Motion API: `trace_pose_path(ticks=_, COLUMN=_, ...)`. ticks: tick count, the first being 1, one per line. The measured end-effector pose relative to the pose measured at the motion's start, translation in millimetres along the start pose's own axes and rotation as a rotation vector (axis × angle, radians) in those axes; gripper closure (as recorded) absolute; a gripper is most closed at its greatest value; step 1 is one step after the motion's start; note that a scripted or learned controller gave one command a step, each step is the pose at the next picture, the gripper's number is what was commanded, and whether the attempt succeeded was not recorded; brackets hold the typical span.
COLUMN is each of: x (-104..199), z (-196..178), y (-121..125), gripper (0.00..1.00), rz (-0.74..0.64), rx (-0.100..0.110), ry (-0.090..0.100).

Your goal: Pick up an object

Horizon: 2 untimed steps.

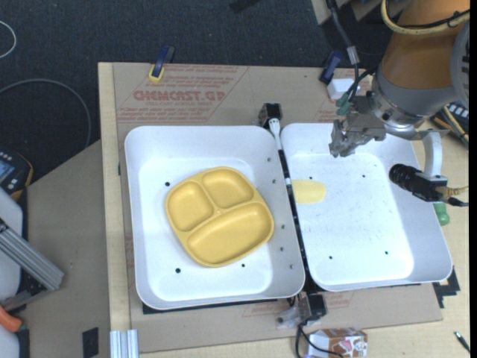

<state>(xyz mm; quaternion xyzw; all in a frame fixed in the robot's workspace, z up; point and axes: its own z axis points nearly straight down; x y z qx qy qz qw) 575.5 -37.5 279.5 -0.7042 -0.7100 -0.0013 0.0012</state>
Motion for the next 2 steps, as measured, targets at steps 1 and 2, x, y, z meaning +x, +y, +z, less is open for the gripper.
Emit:
trace_pose_path(ticks=1, x=52.6, z=-68.5, y=-88.9, gripper=1.00, rz=0.000, rx=-0.003, ry=0.000)
trace_pose_path(ticks=2, x=113.8, z=-99.8, y=-95.3, gripper=1.00, rz=0.000, rx=-0.005, ry=-0.002)
